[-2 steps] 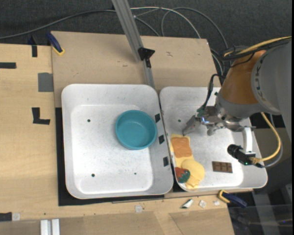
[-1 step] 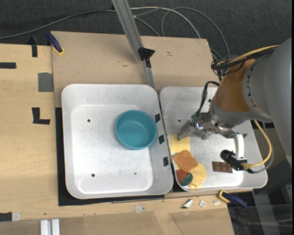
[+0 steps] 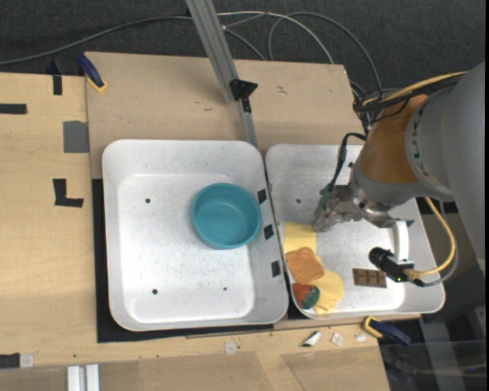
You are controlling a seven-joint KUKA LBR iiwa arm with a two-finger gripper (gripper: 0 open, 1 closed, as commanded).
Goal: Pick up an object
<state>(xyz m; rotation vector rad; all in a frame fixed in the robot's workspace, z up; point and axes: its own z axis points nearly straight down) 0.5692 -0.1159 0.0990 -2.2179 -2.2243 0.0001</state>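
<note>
Hovering low in the right bin point(image 3: 407, 300), the gripper point(image 3: 324, 217) sits just above the yellow cloth point(image 3: 300, 237) (grip state? can't tell) — I'd drop straight down and pinch its top edge, avoiding the orange piece point(image 3: 304, 264).

At the right of the frame we see our arm point(image 3: 464, 137), a broad, smooth grey casing with an orange band point(image 3: 389, 149) above the wrist. Below the band sits a grey collar, then a darker metal gripper point(image 3: 332, 212). Black and yellow cables point(image 3: 407, 92) loop along the arm's casing.
</note>
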